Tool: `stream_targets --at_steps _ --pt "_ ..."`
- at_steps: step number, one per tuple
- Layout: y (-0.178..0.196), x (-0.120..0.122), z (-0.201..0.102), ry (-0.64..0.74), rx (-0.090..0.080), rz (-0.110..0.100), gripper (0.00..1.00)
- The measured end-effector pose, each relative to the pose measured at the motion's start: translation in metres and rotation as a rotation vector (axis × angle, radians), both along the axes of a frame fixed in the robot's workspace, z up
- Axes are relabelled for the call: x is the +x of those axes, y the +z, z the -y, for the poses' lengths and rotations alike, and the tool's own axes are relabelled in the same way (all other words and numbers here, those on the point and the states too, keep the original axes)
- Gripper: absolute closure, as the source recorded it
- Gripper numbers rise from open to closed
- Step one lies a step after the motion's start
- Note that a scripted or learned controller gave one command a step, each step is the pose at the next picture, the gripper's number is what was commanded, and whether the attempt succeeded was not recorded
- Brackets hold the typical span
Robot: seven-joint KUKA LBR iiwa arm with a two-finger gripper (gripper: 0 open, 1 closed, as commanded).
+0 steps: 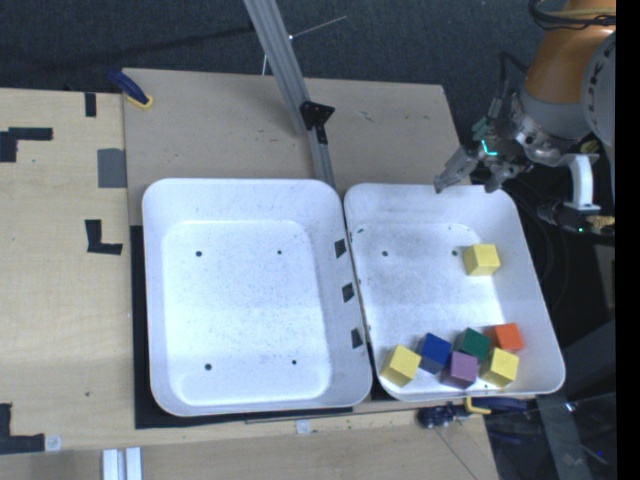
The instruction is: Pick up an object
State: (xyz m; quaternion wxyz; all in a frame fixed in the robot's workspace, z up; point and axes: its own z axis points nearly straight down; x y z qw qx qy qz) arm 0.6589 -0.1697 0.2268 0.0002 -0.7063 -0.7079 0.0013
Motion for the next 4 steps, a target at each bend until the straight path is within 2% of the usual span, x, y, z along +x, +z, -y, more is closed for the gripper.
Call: stream_targets --at_steps 2,3,4 --pt "-0.114 -0.017 -0.016 -0.001 0.002 -0.006 0.00" --pt "-0.137 -0.018 -0.017 0.000 0.001 -0.002 0.00" --pt "-0.125 -0.017 -0.017 0.001 0.001 0.000 1.00"
